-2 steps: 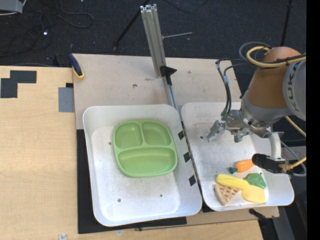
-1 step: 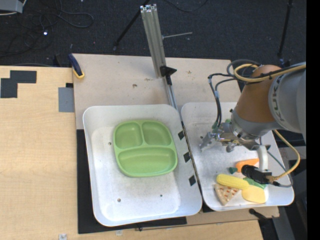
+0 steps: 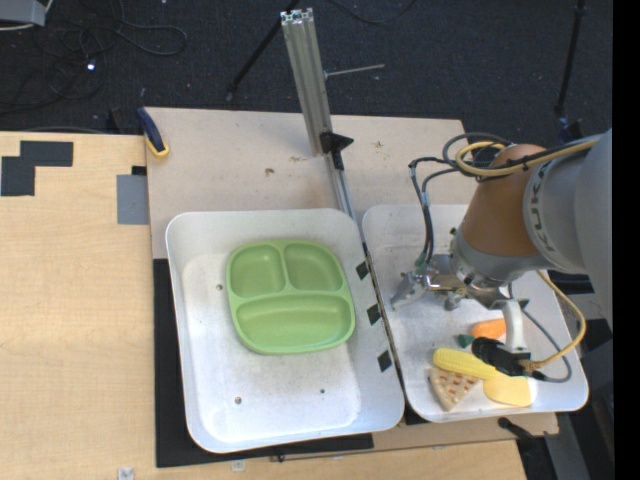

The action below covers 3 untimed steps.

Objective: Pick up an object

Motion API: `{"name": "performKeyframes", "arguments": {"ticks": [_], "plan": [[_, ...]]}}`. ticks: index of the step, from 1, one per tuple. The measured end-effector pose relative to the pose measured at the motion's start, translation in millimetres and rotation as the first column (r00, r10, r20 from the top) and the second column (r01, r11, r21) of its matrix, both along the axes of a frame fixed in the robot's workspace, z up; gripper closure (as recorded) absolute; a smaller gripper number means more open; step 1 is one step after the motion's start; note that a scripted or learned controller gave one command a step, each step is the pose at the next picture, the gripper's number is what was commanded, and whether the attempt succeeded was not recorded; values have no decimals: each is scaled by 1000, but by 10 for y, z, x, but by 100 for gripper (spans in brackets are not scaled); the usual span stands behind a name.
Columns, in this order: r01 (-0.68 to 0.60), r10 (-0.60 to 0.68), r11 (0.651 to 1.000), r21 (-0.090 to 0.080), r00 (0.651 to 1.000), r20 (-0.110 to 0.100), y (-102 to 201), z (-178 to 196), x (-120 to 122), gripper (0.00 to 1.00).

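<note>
Tan wedge (image 3: pixel 447 390) at near edge of right bin (image 3: pixel 400 233), touching yellow cob (image 3: pixel 462 361); yellow lump (image 3: pixel 510 392) just beside; orange piece (image 3: pixel 489 328) partly hidden. One of each, four items. Gripper (image 3: pixel 432 286) low over bin middle, near them; opening cannot be told. Arm (image 3: pixel 520 218) reaches in from right. One green plate (image 3: pixel 290 298) in left bin (image 3: pixel 200 368).

Grey arm (image 3: pixel 580 208), orange band (image 3: pixel 495 218), black cables (image 3: pixel 428 218)

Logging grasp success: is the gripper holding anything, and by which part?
Nothing appears held; the gripper hovers over a bare part of the right-hand bin, apart from the corn cob.
</note>
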State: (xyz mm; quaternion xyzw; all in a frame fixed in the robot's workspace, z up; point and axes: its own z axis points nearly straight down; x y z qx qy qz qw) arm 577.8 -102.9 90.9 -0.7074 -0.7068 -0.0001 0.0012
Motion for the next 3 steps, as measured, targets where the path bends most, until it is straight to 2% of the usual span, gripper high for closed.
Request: {"name": "performKeyframes", "arguments": {"ticks": [1, 3], "plan": [[4, -4, 1000, 1, 1000, 8, -6, 126, 22, 100], [-2, 2, 1000, -3, 1000, 7, 14, 1379, 35, 100]]}}
